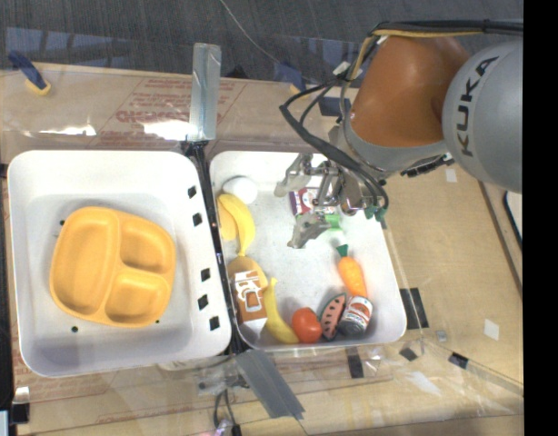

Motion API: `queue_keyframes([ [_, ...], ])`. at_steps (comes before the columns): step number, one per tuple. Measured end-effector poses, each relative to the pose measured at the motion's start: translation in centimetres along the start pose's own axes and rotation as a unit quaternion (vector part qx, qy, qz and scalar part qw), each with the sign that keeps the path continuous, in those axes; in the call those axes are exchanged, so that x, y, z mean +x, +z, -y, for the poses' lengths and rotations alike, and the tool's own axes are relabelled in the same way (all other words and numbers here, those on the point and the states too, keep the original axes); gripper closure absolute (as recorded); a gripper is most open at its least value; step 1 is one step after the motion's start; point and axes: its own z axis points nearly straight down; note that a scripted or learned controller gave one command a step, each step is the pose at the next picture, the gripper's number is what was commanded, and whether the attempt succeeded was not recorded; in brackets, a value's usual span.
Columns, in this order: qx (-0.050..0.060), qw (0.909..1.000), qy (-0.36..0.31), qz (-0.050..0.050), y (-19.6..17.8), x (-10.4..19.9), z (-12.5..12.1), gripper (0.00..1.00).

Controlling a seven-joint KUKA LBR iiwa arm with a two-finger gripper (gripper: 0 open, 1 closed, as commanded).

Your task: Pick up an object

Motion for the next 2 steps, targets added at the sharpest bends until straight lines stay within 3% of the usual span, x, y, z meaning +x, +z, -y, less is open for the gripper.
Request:
queue_keyframes([
  [1, -0.002, 0.9943, -0.107, -0.002, 11.0, 3.0, 7.7, 0.0],
  [2, -0.001, 0.9924, -0.123, 0.001, 15.3, 5.0, 11.2, 0.0],
])
